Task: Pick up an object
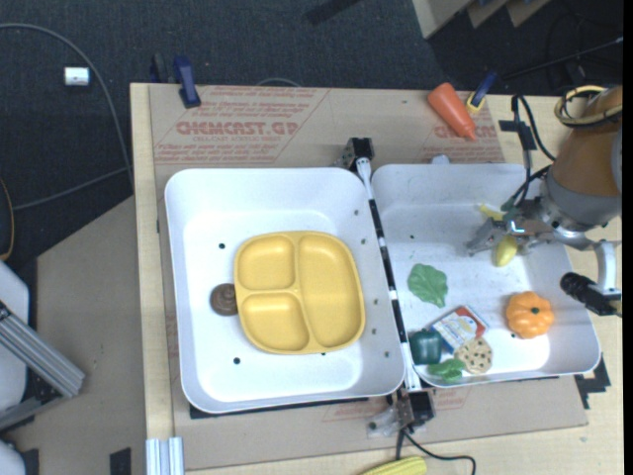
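My claw (pixel 499 240) hangs over the upper middle of the right bin (pixel 435 186), and a small yellow piece (pixel 505 252) sits right at its tips. The fingers splay apart on either side of it, but I cannot tell whether they grip it or only touch it, so I claim no hold.

I take the orange pumpkin (pixel 530 315) as my landmark. The yellow piece lies up and just left of it, near but apart. A green leaf (pixel 428 283) lies well to the pumpkin's left, on the bin floor. Down and left of the pumpkin a cluster gathers at the bin's near edge: a small printed packet (pixel 457 325), a cookie (pixel 476 355) touching it, a dark green block (pixel 426 345) and a green scrap (pixel 447 370). A thin yellow strip (pixel 491 210) lies up and left of the pumpkin, beside my claw.

Far left of the pumpkin, the left bin (pixel 188 216) holds a yellow divided plate (pixel 298 292) with three compartments, and a brown round thing (pixel 224 299) pokes out from under the plate's left rim.

Open floor lies in the right bin's upper left corner and between the leaf and the pumpkin. The pumpkin sits near the right wall. Beyond the bin's far edge an orange carrot (pixel 452 111) rests on the cardboard bench (pixel 257 117).
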`<action>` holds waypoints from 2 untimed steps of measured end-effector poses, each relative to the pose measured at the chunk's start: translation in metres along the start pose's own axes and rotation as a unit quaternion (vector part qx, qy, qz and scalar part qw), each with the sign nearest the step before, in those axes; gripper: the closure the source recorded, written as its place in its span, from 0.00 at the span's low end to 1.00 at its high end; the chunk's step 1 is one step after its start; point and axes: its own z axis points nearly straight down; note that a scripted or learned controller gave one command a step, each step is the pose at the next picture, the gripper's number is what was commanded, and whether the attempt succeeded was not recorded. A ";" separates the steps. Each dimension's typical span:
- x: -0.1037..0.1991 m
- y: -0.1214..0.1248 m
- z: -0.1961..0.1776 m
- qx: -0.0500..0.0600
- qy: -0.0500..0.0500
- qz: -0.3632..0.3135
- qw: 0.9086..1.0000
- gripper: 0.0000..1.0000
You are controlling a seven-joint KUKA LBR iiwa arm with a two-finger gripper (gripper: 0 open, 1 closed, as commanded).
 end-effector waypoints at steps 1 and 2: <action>0.000 0.001 -0.011 -0.002 -0.001 0.000 1.000 1.00; 0.082 0.041 -0.002 -0.001 0.000 -0.001 1.000 1.00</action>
